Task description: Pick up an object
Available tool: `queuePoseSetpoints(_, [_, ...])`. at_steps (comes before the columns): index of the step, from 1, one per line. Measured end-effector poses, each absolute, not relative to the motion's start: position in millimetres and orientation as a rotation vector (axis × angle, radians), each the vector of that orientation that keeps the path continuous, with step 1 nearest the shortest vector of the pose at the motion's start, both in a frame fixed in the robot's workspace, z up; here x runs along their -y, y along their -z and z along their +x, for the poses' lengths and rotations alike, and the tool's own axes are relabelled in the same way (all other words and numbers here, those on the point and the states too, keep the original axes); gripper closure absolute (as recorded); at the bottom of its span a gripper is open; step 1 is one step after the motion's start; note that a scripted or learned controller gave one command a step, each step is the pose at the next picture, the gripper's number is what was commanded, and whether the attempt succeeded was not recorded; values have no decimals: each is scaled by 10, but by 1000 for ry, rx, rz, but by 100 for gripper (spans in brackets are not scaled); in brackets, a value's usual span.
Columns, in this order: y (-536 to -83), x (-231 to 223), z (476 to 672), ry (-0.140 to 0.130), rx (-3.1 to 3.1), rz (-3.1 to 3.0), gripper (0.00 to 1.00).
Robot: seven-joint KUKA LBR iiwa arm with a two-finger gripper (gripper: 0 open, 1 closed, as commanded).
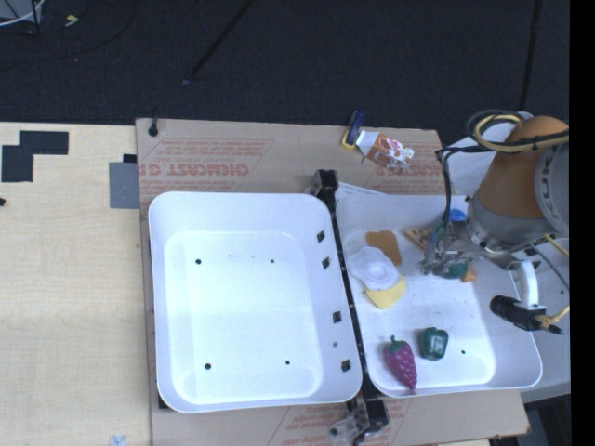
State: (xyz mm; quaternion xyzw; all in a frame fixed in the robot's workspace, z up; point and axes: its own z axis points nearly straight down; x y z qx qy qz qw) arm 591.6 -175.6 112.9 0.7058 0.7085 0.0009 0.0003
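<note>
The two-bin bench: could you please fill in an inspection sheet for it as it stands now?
Surface: cardboard-topped bench bearing a left bin and a right bin, side by side.
Job's things: all in the right bin: purple grape bunch, green pepper, white lid-like piece on a yellow piece, tan piece.
Clutter: small printed packet on the cardboard beyond the bins.
Grippers: pincer low over the right bin's far side; what lies under it is too cluttered to name.
Cables: yellow and black loops at the arm; black leads on the dark floor.
Surroundings: pale panel left of the bench.
</note>
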Motion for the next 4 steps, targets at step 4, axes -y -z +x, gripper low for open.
queuePoseSetpoints(4, [-872, 1590, 5856, 6, -2224, 2226, 0])
